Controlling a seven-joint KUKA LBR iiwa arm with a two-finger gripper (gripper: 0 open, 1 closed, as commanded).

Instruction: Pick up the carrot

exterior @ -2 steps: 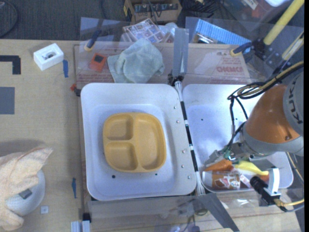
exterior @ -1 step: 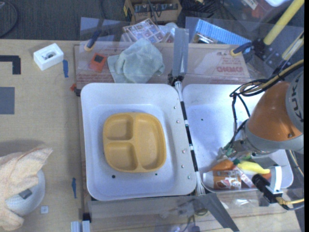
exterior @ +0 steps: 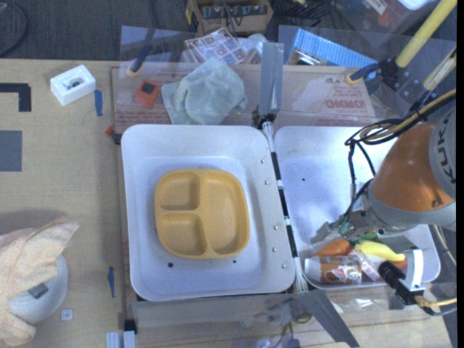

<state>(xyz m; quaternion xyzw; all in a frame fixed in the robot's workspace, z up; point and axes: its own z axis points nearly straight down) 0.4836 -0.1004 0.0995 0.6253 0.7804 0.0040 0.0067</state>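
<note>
The carrot (exterior: 334,248), a short orange piece, lies in the front part of the right bin (exterior: 319,165). It sits beside a yellow banana (exterior: 378,251) and just behind a clear packet (exterior: 341,270) with a brown label. My gripper (exterior: 333,230) hangs low directly over the carrot's far side, at the end of the grey and orange arm that reaches in from the right. The wrist hides part of what lies under it, and a bit of green (exterior: 365,232) shows there.
The left bin (exterior: 138,165) holds a yellow divided plate (exterior: 202,212). A ridge (exterior: 279,201) separates the two bins. A green cloth (exterior: 205,91) and a white box (exterior: 72,84) lie outside the bins at the back.
</note>
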